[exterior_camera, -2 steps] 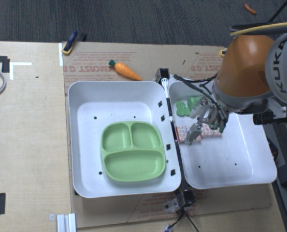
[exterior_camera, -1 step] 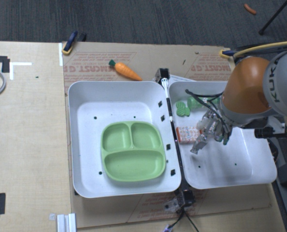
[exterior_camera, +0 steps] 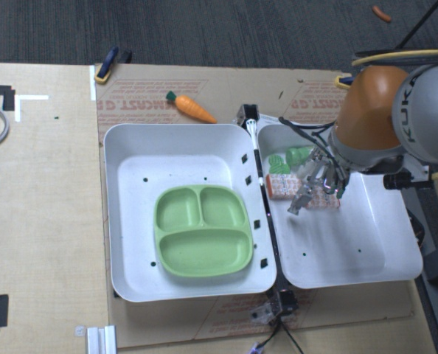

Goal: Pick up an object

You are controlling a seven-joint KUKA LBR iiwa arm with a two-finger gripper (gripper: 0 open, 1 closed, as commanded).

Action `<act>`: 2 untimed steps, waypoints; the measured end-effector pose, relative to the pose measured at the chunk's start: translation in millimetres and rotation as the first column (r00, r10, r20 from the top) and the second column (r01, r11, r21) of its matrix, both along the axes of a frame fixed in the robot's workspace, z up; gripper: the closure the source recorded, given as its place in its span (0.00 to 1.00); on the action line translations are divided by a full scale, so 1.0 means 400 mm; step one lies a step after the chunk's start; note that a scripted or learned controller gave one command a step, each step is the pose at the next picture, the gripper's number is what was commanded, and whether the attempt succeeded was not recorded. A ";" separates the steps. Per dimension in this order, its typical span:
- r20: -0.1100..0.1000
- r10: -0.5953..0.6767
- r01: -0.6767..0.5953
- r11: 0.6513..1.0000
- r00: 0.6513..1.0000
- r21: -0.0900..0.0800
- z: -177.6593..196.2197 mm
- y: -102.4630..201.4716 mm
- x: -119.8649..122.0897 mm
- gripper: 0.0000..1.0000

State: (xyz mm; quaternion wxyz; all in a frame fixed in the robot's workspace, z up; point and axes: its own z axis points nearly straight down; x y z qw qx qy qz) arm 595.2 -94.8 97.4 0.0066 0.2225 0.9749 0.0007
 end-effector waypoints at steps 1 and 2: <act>0.011 -0.003 0.003 1.000 1.000 -0.002 0.028 -0.002 0.006 1.00; -0.010 -0.093 0.093 0.996 0.996 0.001 0.282 0.079 0.101 1.00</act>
